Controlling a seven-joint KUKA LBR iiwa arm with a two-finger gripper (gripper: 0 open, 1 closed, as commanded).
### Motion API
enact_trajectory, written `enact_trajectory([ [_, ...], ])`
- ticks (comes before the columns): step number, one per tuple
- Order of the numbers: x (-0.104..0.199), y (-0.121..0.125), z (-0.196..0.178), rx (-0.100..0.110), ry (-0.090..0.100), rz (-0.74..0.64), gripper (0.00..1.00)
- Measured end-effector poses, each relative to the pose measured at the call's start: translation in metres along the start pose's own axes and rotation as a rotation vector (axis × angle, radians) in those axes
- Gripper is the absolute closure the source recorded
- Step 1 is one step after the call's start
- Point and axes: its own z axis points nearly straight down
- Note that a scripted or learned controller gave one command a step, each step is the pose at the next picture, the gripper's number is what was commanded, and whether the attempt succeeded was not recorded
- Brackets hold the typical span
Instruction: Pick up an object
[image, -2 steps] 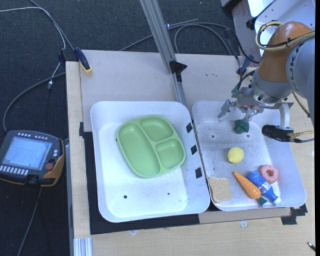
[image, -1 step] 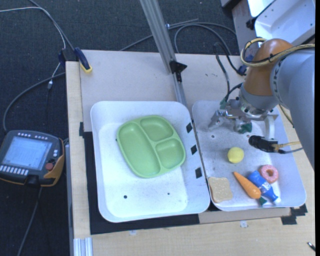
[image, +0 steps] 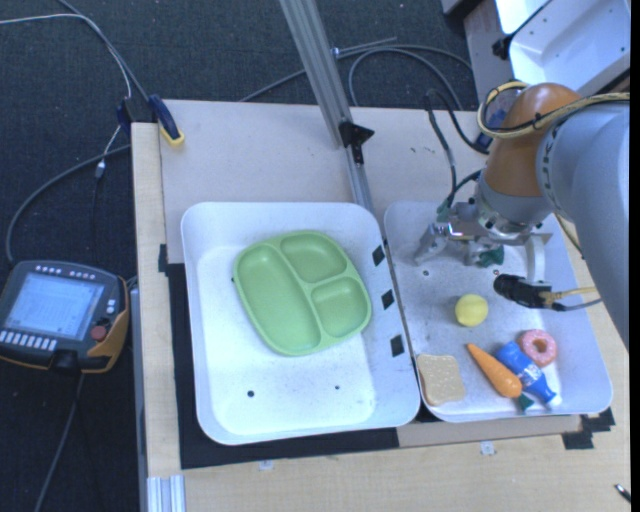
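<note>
The end effector (image: 468, 243) hangs low over the far end of the right bin (image: 420, 225); whether it is released or clenched cannot be told. Toward that bin's near edge lie a yellow ball (image: 472, 310), a carrot (image: 493, 368), a bread slice (image: 440, 378), a pink doughnut (image: 539, 346) and a blue bottle (image: 525, 373). A green divided plate (image: 300, 290) fills the left bin (image: 215, 400).

Two white bins (image: 215, 400). One green divided plate (image: 302, 291), one yellow ball (image: 472, 310), one carrot (image: 493, 369), one slice of bread (image: 440, 379), one pink doughnut (image: 540, 347), perhaps one blue bottle (image: 527, 374).
</note>
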Motion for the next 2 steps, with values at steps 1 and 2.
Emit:
enact_trajectory([
  [1,0.000,0.002,-0.014,-0.007,-0.002,-0.001,1.00],
  [2,0.010,0.001,-0.066,-0.011,-0.001,-0.001,1.00],
])
